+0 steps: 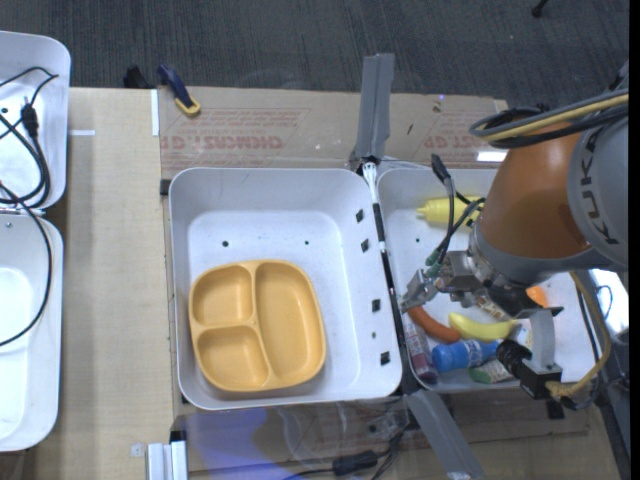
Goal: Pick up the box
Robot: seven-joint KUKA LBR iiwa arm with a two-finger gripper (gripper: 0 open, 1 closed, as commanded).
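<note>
Two white bins sit side by side on the tabletop (110, 268), and the work is all in the right bin (400, 193), where the arm (535, 203) hangs low over a heap of small things. The left bin (270, 198) carries a yellow divided tray (258, 323) and nothing that looks like a box.

The claw (425, 286) sits near the left wall of the right bin, just above an orange-red sausage-shaped item (432, 322). How wide it stands I cannot tell — the wrist and its cables cover the tips.

Around it lie a banana (480, 325), a blue bottle (465, 355) near the near wall, and a yellow mustard bottle (445, 210) toward the far side. No box can be picked out; it is probably hidden under the arm's bulk, if it lies in this bin at all.

That is the main risk, as I judge it: a descent here would likely close on the sausage or the banana instead. The clutter is tight — items touch or nearly touch — so a closing claw could pinch two things, or shove one against the bin's left wall and slip off. The dangling cables near the wrist could also snag on the divider between the bins.
</note>
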